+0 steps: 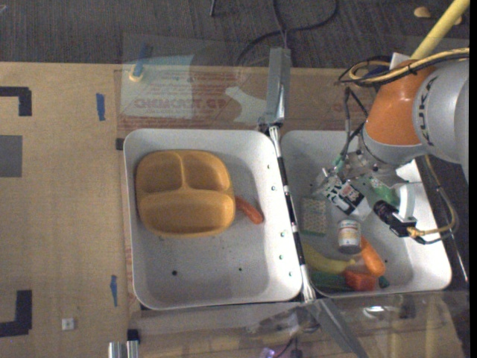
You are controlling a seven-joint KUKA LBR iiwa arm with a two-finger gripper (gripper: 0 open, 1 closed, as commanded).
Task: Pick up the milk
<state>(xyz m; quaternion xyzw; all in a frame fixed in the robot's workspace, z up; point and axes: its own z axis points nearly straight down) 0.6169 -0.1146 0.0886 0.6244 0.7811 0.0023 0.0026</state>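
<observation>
Milk (345, 195) is seen in the right bin (436, 271), a small carton lying tilted, long axis running near-left to far-right; gripper (356, 176) is poised directly over its far end; finger opening cannot be told; no grasp is confirmed.

Small milk carton (344, 194), tilted, upper right bin, partly hidden
</observation>
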